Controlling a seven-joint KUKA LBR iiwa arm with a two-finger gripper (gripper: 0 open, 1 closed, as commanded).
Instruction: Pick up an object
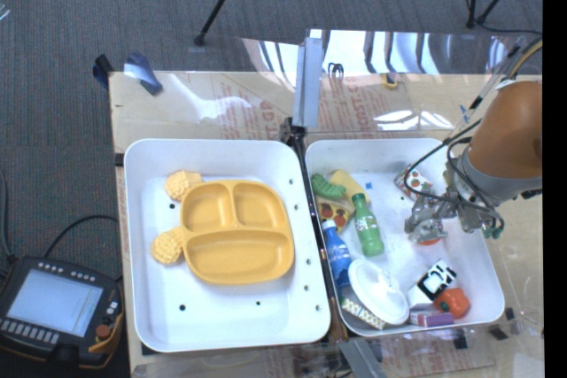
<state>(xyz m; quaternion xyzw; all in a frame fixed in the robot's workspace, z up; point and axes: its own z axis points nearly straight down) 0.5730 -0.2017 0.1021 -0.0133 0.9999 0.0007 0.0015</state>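
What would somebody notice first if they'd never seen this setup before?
Most likely the big yellow divided plate in the middle of the left bin, with two small yellow waffle toys at its left edge. Next, the right bin, crowded with a green bottle, a blue bottle and a white lid, with the arm's pincer low over its right half.

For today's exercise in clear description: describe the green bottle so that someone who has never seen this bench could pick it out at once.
Find the right bin, where the gripper hovers. Near its left wall, a green bottle with a white label lies on the bin floor, just right of the blue bottle. It is the one green, capped bottle there.
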